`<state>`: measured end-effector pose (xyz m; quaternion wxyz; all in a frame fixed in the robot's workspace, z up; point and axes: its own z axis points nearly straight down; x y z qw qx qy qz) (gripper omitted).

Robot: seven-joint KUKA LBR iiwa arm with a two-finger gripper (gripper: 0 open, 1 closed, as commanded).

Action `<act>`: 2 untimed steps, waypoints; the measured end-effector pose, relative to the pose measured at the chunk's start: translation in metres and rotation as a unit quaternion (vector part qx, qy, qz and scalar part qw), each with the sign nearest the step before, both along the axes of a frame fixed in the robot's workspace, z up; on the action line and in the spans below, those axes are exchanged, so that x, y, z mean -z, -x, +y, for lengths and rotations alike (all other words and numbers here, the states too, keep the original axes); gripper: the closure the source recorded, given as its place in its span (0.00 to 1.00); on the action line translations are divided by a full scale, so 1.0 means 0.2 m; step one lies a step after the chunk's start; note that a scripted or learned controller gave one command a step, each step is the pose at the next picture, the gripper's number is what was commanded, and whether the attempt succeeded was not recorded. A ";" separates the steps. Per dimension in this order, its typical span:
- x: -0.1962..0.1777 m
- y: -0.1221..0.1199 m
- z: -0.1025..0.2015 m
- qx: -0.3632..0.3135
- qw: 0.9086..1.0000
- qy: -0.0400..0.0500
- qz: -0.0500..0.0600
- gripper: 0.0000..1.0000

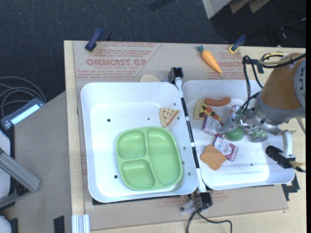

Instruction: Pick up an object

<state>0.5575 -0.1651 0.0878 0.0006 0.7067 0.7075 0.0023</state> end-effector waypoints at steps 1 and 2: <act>-0.05 0.00 0.00 0.000 1.000 0.002 -0.001 1.00; 0.01 -0.41 0.29 0.000 1.000 0.001 0.000 1.00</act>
